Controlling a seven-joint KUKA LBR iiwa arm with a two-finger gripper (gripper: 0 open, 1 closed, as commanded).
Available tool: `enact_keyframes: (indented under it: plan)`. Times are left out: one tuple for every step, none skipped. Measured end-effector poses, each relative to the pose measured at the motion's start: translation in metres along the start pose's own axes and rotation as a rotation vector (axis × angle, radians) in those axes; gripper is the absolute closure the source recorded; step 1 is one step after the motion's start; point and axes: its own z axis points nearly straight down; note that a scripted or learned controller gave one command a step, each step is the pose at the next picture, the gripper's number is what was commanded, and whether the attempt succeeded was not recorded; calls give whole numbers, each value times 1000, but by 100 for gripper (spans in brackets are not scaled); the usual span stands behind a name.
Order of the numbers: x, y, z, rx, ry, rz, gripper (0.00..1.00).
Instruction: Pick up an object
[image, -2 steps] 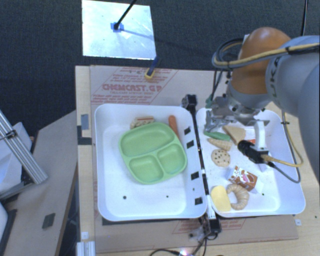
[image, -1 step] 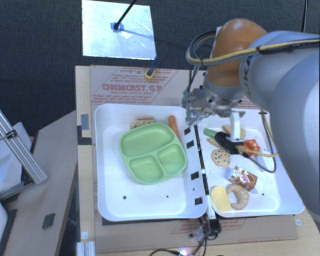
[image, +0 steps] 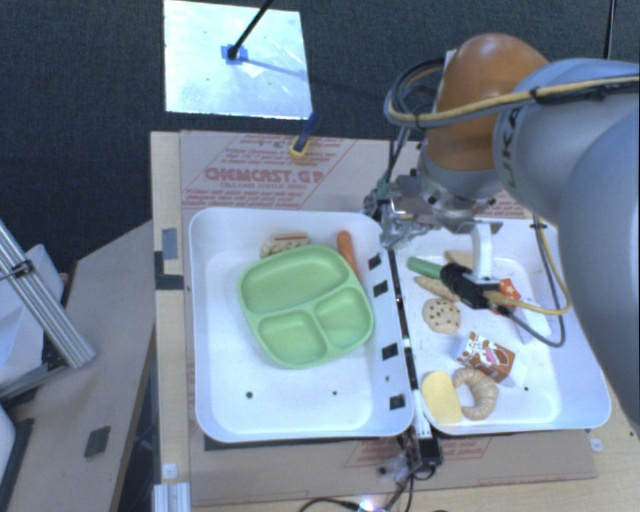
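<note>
The gripper (image: 398, 225) hangs low over the far end of the wall (image: 396, 310) between the two bins. I cannot tell if it is loose or squeezed, or if it has anything in it, because the big grey arm covers it. No thing looks lifted yet, so I think the pick is only starting. The carrot (image: 346, 252) lies just beside the gripper, on the tray (image: 300, 300) side, close to the wall. The green stick (image: 424, 267) lies just beside it on the other side. These two look like the closest things to grab. To do this well, the gripper should pick one thing and come straight down over its middle. It should grip across the thin way, not the long way. It should keep off the wall, since hitting it could push the gripper away. The cookie (image: 441, 315) is a bit further from the gripper, and it is flat, so it looks hard to pinch. The red pack (image: 487, 355), the curly bread (image: 478, 390) and the yellow piece (image: 441, 397) are well away from it. The arm hides part of that bin, so more things may lie under it.
</note>
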Motion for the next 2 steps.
enact_keyframes:
  plan:
    - [1,8,9,0,-1,-3,100]
    - [18,-2,6,3,-1,-4,100]
